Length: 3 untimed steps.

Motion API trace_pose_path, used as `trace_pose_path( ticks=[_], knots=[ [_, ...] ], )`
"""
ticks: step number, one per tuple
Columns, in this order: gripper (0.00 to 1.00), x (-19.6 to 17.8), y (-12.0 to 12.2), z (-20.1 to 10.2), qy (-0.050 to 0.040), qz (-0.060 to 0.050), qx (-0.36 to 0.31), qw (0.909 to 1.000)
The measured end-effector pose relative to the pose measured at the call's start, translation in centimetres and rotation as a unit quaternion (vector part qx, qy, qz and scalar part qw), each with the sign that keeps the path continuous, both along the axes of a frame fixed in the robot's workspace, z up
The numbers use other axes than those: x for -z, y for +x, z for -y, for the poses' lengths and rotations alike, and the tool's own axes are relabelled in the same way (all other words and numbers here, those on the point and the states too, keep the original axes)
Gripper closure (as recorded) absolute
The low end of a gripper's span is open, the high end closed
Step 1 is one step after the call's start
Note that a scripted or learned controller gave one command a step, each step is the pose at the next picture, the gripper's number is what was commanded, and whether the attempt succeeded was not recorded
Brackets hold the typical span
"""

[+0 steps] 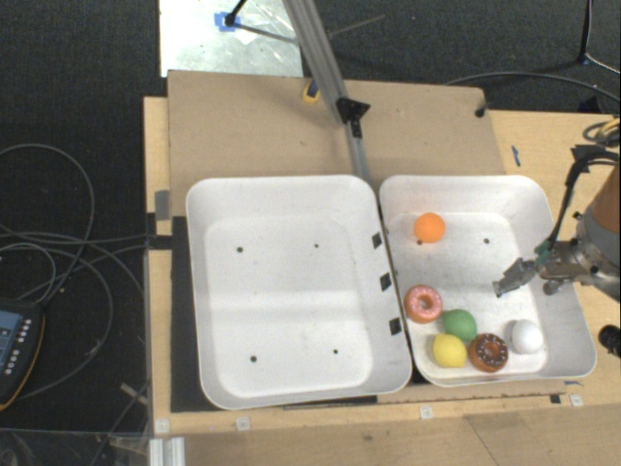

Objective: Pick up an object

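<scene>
The right bin [485, 194] holds several small toys. An orange ball [430, 227] lies near its back left. Clustered at the front are a pink-frosted donut [423, 304], a green ball [460, 323], a yellow lemon-like piece [449, 350], a chocolate donut [488, 352] and a white ball [526, 337]. My gripper [519, 278] reaches in from the right, hovering over the bin's right half, just above and behind the white ball. It touches none of the toys.
The left bin [199, 260] sits beside the right one, joined by dark clips [385, 282] along the shared edge. A grey pole [325, 66] slants across the back of the bench. Cables lie on the floor at left.
</scene>
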State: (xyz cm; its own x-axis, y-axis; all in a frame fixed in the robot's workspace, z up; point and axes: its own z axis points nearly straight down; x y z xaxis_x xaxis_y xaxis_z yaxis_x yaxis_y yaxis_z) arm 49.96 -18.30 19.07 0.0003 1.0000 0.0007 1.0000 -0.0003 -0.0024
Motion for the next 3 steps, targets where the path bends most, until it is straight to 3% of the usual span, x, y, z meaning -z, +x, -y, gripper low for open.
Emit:
trace_pose_path(
  ticks=[2,3],
  knots=[
    [0.0,10.3,1.0,-0.1,0.0005,-0.001,0.0,1.0],
    [1.0,8.9,1.1,0.0,-0.0005,0.003,0.0,1.0]
  ],
)
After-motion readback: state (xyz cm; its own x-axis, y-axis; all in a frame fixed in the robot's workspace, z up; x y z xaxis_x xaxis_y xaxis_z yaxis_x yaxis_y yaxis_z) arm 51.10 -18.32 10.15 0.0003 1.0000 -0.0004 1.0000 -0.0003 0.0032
